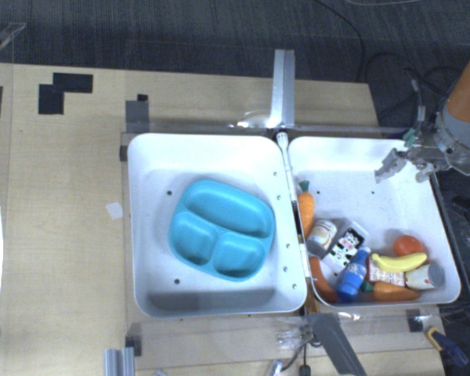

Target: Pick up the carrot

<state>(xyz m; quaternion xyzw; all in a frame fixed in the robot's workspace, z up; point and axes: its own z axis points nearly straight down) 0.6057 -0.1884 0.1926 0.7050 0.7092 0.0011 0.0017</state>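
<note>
Grey gripper (403,165) poised over right bin's far right corner, apart from carrot.
Fingers spread and released, nothing between them, hovering above bare white floor of right bin (376,210); orange-banded arm (464,108) reaching in from the right edge. Well apart, toward the divider: carrot (305,211) lying along the bin's left wall, green top pointing away from the near rim. Just beside it a small can (322,236), then a black-and-white carton (346,246), a blue bottle (352,275), a banana (398,262) and a red-orange fruit (409,245) crowded at the near side. Further out, in left bin (153,210), a blue divided tray (222,228). Beyond, pale wooden bench (55,233).
</note>
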